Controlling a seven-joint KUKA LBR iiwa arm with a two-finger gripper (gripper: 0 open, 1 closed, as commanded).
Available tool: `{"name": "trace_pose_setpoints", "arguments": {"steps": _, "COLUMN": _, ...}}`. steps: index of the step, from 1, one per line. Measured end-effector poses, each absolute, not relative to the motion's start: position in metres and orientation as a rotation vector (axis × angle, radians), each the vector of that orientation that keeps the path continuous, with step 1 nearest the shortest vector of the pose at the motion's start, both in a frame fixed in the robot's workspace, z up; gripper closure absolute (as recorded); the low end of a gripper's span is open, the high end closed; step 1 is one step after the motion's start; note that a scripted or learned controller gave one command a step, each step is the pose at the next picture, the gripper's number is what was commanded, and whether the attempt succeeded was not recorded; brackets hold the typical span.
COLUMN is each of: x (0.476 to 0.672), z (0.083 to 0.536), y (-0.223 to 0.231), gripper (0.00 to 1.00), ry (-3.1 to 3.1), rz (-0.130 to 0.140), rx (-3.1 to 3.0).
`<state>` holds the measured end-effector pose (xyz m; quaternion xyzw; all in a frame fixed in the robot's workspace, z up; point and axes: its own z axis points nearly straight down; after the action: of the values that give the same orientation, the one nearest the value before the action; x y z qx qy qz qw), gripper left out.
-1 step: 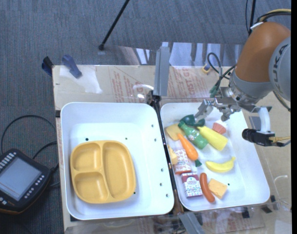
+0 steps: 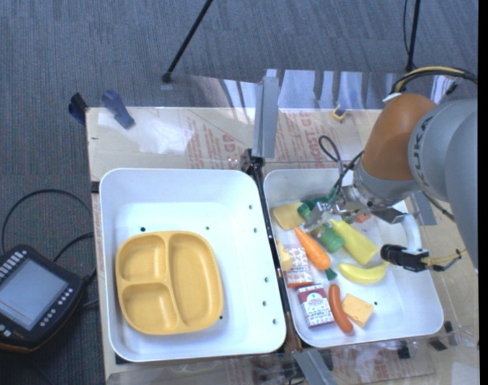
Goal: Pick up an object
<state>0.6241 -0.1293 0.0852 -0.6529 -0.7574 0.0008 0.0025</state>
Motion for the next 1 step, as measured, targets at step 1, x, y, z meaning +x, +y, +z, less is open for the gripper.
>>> {"name": "trace_pose_setpoints", "arguments": {"steps": 1, "x": 0.625, "z": 0.0971, "y": -0.1308, "gripper": 1.0, "ry": -2.371, "rz": -0.002, "rx": -2.055}}
